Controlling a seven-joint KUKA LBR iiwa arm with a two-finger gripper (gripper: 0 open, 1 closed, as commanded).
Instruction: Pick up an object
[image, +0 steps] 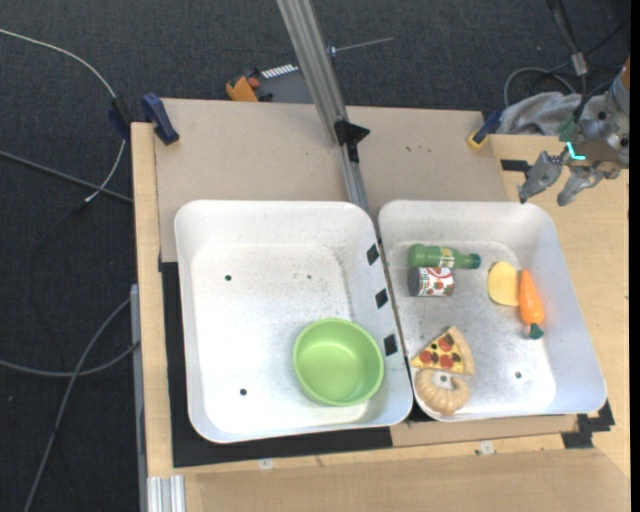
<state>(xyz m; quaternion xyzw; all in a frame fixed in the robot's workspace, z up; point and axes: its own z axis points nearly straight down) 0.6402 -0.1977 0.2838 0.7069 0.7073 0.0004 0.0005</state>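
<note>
Above the right bin's (560, 250) far corner my end effector (551, 183) hangs with fingers spread, holding nothing, ready to descend toward the carrot (530, 299)

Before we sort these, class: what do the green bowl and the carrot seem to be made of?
Green bowl: likely plastic, one even colour with a soft sheen. Carrot: probably moulded plastic toy food, flat uniform orange with a green tip; the view is too coarse to be sure.

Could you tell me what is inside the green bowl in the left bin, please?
The green bowl in the left bin shows only its own bare green inside. Whatever lies beneath it on the bin floor is covered.
</note>
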